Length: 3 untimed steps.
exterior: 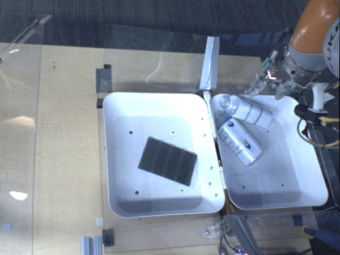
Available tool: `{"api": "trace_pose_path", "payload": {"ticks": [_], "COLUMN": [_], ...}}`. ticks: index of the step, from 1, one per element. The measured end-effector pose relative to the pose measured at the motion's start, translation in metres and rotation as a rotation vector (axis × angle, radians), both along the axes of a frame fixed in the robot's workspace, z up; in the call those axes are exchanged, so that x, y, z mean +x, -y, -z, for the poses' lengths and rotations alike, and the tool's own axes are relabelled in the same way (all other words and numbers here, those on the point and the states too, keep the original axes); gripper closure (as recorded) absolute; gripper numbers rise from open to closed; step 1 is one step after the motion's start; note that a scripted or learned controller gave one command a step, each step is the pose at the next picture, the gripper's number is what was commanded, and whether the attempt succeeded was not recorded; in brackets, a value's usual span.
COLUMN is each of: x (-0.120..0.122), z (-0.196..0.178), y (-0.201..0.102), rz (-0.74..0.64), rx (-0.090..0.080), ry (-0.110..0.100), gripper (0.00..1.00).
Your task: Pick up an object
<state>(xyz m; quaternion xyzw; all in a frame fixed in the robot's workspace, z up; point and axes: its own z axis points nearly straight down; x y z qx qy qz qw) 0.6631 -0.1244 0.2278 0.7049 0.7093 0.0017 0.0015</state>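
Approach step: the grey two-finger gripper (268,81) hangs over the right shallow white bin's (297,193) far rim; its opening cannot be told. Next, descent onto a target is needed. This bin holds two silvery cylindrical bottles (240,141); the left white bin (119,142) holds a dark ribbed rectangular pad (168,161).

One fixed overhead camera looks down slantwise on both bins (159,102).
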Motion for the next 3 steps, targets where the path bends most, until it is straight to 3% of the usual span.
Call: {"api": "trace_pose_path", "payload": {"ticks": [1, 2, 3], "x": [0.000, -0.050, 0.008], "z": [0.105, 0.140, 0.140], "y": [-0.013, 0.006, 0.002], "rz": [-0.120, -0.088, -0.116], "rx": [-0.001, -0.001, -0.001], "ry": [0.004, 0.005, 0.003], "gripper": [0.00, 0.00, 0.00]}}
